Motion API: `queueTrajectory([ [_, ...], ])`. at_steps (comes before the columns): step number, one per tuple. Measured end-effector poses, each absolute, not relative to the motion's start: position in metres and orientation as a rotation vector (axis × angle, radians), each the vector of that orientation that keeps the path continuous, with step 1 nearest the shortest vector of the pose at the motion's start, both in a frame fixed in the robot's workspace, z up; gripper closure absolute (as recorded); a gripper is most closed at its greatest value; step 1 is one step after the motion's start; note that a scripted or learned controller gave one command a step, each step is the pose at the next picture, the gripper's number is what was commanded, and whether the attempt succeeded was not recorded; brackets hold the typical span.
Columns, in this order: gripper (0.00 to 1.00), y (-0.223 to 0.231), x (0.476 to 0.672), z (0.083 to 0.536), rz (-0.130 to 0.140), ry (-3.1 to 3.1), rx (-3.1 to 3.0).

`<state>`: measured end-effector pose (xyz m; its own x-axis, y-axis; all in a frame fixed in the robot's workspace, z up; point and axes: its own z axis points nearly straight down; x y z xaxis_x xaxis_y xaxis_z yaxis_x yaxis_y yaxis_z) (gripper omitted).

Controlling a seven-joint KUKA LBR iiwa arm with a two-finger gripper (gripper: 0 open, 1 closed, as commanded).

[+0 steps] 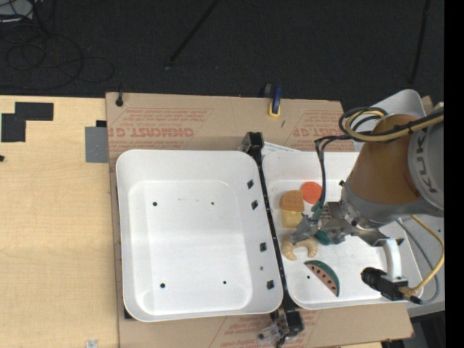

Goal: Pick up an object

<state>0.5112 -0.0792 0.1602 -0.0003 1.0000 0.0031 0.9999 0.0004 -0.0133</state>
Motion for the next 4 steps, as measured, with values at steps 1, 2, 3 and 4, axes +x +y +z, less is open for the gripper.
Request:
queueTrajectory([
  [1,0.0,-0.111,0.474,0.085,0.004,-2.217,-2.219],
  [2,1.0,-0.113,0.475,0.098,0.002,-2.21,-2.229],
  [3,1.0,-0.139,0.505,0.165,0.0,-2.221,-2.223],
  [4,1.0,-0.096,0.556,0.19,0.0,-2.224,-2.219],
])
